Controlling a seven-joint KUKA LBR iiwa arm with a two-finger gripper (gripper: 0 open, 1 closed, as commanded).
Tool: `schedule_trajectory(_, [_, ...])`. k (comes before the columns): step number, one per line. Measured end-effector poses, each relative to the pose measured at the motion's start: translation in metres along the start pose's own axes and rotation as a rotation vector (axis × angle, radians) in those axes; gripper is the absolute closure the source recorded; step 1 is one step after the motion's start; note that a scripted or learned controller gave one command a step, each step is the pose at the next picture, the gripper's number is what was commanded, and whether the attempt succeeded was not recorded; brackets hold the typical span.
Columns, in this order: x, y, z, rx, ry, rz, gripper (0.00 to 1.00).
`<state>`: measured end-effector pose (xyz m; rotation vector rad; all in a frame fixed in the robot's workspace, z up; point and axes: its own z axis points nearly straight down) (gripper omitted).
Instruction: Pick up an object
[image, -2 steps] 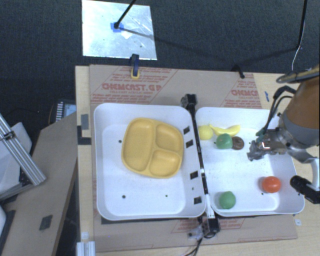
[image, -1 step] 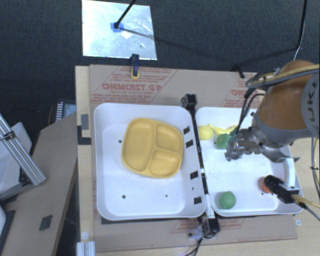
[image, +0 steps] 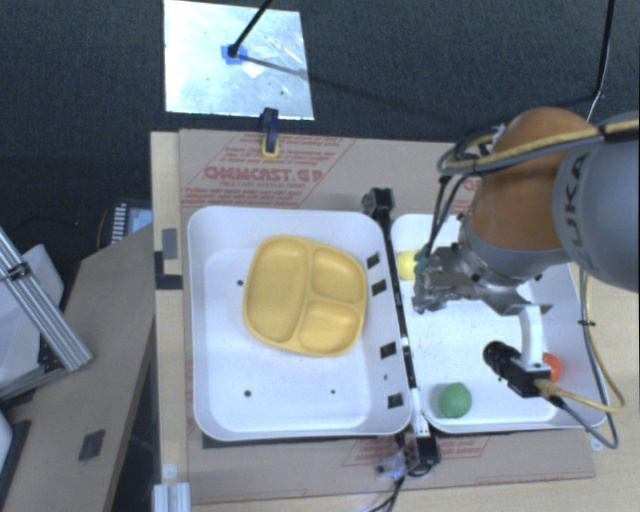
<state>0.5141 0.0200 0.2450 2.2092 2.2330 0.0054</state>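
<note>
My gripper hangs low over the left part of the right bin, under the grey arm with its orange band. A small yellow object lies just up and left of the gripper, partly covered by it. Near the bin's front edge rests a green ball, well apart from the gripper. An orange object peeks out at the right, behind a black part on the arm's white bracket.
The left bin holds a yellow divided plate. A black divider with clips runs between the bins. Cables hang off the arm on the right side. Cardboard lies under both bins.
</note>
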Motion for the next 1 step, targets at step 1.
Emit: schedule_trajectory(1, [0.0625,0.0019,-0.0005,0.001,0.001,-0.001,1.00])
